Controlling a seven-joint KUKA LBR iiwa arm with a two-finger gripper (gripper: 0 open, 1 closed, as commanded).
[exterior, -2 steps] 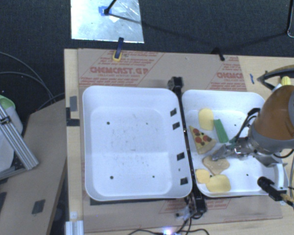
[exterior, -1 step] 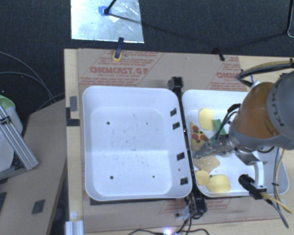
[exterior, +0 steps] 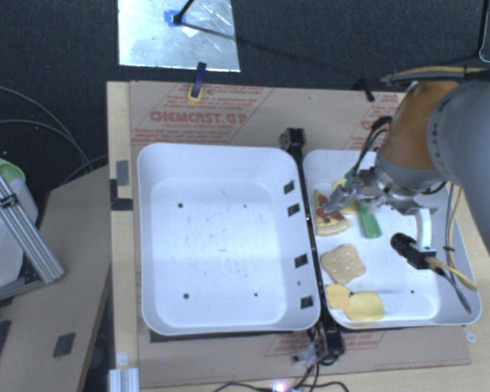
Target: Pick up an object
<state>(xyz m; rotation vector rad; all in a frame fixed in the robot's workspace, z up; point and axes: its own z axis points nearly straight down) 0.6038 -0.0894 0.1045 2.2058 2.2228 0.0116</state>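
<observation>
The right bin holds several toy foods. A pizza slice with red topping lies near its left wall. My gripper hangs low over the slice's upper edge, its tip at or just above the slice. A green stick lies just right of the gripper. Lower down rest a tan cracker and two pale yellow pieces by the front left corner. The arm's grey and orange wrist covers the bin's upper right part.
The left bin sits beside the right one, joined by a black hinge strip. Both rest on a cardboard sheet. A metal frame stands at the far left, off the bench.
</observation>
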